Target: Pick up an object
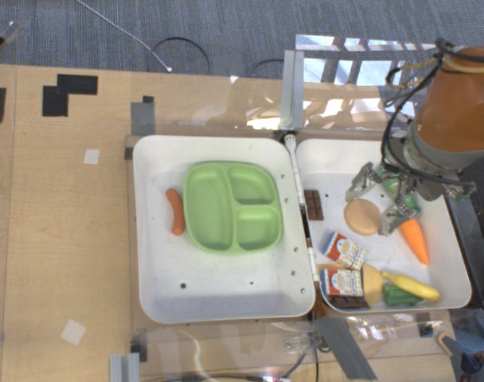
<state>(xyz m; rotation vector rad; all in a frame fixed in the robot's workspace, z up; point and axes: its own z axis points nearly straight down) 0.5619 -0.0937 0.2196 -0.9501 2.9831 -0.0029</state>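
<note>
My gripper (pixel 383 196) hangs over the right bin (pixel 329 159), its fingers spread open on either side of a tan rounded object (pixel 362 216) that lies just below it. Nothing sits between the fingers. An orange carrot (pixel 416 239) lies right of the tan object, close to the right finger. A white snack packet (pixel 345 250), a second printed packet (pixel 342 282), a yellow banana (pixel 404 284) and a green piece (pixel 396 296) lie at the bin's front. A dark chocolate bar (pixel 314 205) rests along the bin's left wall.
The left bin (pixel 154 277) holds a green divided plate (pixel 231 206) and a red-orange sausage (pixel 177 211) to its left. A metal post (pixel 293 86) stands behind the divider between the bins. Cables loop near the arm's wrist (pixel 401 78).
</note>
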